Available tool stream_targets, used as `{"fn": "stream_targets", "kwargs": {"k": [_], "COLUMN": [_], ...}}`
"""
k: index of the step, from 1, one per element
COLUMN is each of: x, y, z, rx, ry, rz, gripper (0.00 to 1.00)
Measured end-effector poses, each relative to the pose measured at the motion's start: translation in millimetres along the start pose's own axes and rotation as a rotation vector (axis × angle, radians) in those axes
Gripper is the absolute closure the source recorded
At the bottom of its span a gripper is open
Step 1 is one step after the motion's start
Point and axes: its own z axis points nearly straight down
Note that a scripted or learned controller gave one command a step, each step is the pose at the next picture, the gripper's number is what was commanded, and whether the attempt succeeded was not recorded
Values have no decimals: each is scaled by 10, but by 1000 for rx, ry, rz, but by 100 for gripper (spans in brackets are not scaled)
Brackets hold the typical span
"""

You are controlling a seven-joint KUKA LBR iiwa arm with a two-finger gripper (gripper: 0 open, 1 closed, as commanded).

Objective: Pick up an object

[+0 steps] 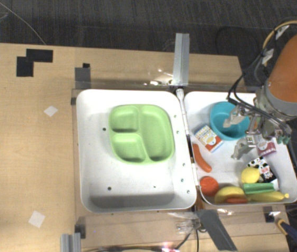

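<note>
Beside the blue bowl (pixel 227 121) in the right bin (pixel 295 193), the gripper (pixel 247 135) hangs with fingers apart and empty; closing there, it may catch the bowl's rim and slip off.

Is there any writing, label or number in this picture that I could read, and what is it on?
None can be read.
Small white carton in the right bin: coloured print on its face, too small and blurred to read.
Black-and-white patterned item near the hand: only a pattern shows, no legible letters.
</note>
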Motion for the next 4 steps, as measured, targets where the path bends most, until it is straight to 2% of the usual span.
{"fn": "stream_targets", "kwargs": {"k": [1,2,3,4], "x": [-509,-218,315,220], "y": [-369,-38,-486,-17], "z": [1545,1530,1526,1534], "rx": [2,6,3,0], "ry": [-11,-18,-11,-16], "rz": [50,168,297,426], "gripper": [0,0,0,0]}}
